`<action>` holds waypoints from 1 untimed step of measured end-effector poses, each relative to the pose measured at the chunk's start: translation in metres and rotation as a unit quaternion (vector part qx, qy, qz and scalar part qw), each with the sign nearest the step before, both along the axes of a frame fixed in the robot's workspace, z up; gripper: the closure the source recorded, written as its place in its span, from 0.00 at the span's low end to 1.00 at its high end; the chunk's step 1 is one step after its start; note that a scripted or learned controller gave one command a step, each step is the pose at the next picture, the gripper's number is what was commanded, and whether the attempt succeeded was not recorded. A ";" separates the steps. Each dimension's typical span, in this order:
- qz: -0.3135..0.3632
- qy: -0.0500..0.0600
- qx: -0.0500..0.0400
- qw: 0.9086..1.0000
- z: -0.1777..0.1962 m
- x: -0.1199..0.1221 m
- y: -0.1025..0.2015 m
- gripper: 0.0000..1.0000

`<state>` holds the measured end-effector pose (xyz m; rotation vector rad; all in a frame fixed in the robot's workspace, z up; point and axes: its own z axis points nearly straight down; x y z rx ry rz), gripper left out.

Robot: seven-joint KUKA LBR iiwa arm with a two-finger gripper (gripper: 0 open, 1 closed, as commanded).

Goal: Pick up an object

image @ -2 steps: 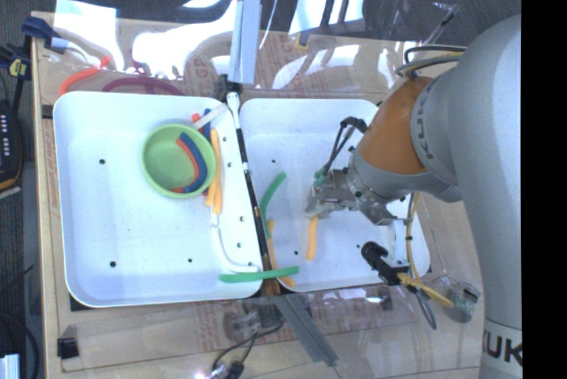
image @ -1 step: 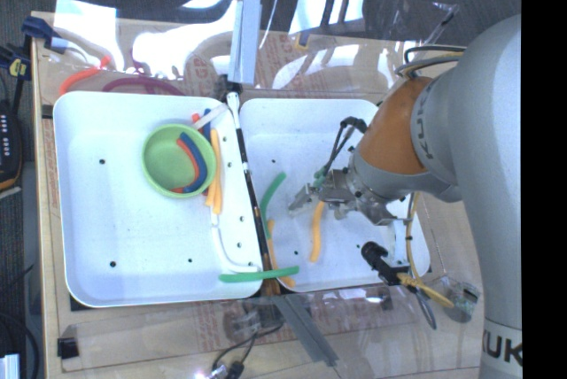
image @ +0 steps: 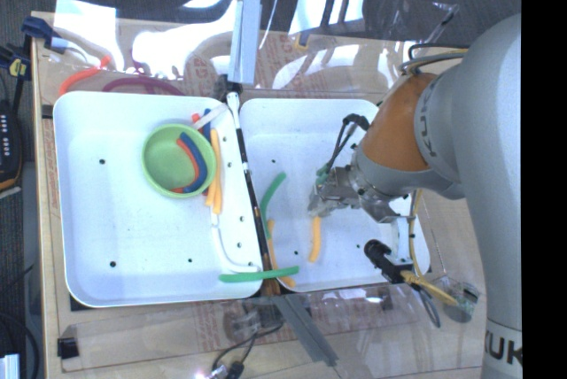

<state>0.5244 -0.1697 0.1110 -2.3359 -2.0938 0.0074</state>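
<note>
My gripper (image: 322, 198) hangs low over the middle of the right bin (image: 292, 134), with the grey arm and its orange band behind it to the right. Just below the gripper an orange stick (image: 314, 240) lies on the bin floor. A curved green strip (image: 271, 191) lies to the gripper's left, near the divider. Another short orange piece (image: 270, 233) sits beside the divider. No object is visible in the gripper.
The left bin (image: 106, 218) holds a green bowl (image: 180, 160) with blue and red pieces inside it, and an orange stick (image: 213, 182) lies at its right. A flat green stick (image: 257, 276) lies across the front rims of both bins.
</note>
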 end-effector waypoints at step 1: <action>0.000 0.000 0.000 1.000 0.000 0.000 0.000 0.00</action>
